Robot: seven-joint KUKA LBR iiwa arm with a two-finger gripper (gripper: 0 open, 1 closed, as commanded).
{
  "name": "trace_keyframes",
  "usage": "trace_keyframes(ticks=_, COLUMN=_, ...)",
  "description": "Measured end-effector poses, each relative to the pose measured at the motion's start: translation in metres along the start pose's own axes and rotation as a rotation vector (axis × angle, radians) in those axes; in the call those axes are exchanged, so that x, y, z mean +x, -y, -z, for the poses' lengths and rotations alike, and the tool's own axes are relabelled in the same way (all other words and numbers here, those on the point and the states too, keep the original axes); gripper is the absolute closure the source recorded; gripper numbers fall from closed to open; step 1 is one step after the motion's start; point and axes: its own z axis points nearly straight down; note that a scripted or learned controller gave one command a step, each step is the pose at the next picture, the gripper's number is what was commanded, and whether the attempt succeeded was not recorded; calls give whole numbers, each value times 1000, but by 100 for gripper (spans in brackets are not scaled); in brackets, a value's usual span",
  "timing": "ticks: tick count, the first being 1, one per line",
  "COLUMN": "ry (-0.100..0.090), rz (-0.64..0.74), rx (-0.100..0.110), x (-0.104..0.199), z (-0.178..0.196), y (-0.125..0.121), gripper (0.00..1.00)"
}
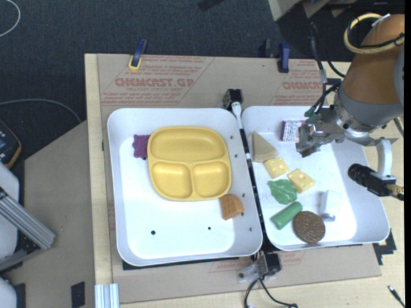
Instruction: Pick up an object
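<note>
Small pink-and-white packet (291, 131) lies in the right bin (359, 233), just left of the gripper (311, 143); whether the gripper is open or closed cannot be told. Below-left: cheese pieces (288, 173), green toy vegetables (282, 203), brown cookie (309, 226). Far left: yellow divided tray (189, 162).

Right bin (359, 191), right of frame: tan wedge (262, 147), two yellow cheese pieces (277, 167) (300, 180), green leaf (280, 190), green pod (286, 215), brown cookie (309, 227), grey piece (323, 205), small packet (291, 131) at upper edge.
</note>
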Motion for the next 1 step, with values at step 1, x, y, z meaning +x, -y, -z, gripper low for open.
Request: trace_keyframes(ticks=1, ry=0, rz=0, rx=-2, x=8, z=6, y=-50, gripper=100)
